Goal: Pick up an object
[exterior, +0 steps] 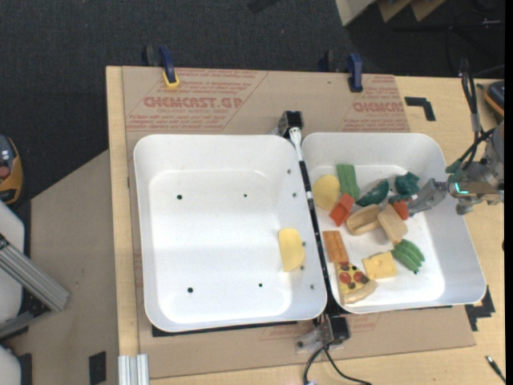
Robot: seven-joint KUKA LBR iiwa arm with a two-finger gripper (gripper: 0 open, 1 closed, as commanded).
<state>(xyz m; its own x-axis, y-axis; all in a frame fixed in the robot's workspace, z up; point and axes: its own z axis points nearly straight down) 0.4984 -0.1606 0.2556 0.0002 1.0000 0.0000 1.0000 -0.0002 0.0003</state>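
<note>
Dark carpet point(72, 30); cardboard-topped bench point(240, 95) (two bins point(160, 215)).

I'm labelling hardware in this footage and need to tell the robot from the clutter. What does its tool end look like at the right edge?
The tool is a dull grey metal piece with a slim tip pointing into the right bin. Its body carries a small teal-green light or marking, and thin dark cables rise from it toward the frame's upper right.
</note>
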